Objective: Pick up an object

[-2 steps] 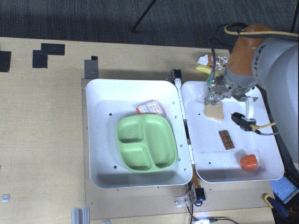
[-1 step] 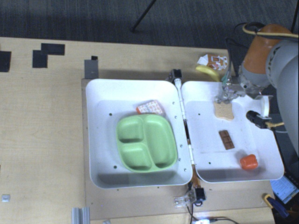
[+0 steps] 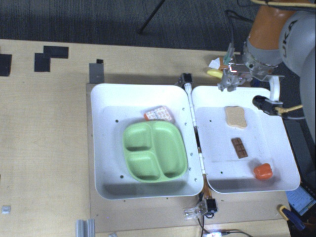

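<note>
1. Hovering over the far rim of the right bin (image 3: 291, 168), the gripper (image 3: 230, 84) hung with nothing visibly between its fingers; whether they were apart or together could not be told.
2. The tan bread slice (image 3: 236, 116) lay in that bin just nearside of the gripper.
3. The brown bar (image 3: 239, 147) and orange object (image 3: 263, 171) lay farther off.
4. The left bin (image 3: 106, 132) held a green divided tray (image 3: 154, 150).

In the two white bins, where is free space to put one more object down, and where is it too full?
The right bin has a bare left half, bordered by the divider and the brown bar, beige slice and orange object. The left bin is crowded: the green tray and red-patterned packet leave only a strip along its left wall.
</note>
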You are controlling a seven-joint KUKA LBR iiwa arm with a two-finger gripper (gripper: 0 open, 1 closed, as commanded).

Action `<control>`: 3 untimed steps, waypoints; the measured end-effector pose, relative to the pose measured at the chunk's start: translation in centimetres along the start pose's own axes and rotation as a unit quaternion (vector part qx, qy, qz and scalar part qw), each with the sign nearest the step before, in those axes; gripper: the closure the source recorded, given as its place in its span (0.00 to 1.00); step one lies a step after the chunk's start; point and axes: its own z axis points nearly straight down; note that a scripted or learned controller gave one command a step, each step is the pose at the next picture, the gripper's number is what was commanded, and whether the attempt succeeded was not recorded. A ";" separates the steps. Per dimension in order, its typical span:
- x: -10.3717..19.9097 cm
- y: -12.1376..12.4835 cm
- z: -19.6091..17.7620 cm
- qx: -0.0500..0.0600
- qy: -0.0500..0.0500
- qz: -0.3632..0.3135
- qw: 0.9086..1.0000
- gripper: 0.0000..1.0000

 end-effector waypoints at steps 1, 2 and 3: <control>-0.1 -0.1 0.2 0.003 -0.001 0.001 1.000 0.00; -2.5 -12.9 11.1 0.005 0.000 0.003 1.000 0.00; -2.5 -12.7 10.0 0.002 0.000 0.001 1.000 1.00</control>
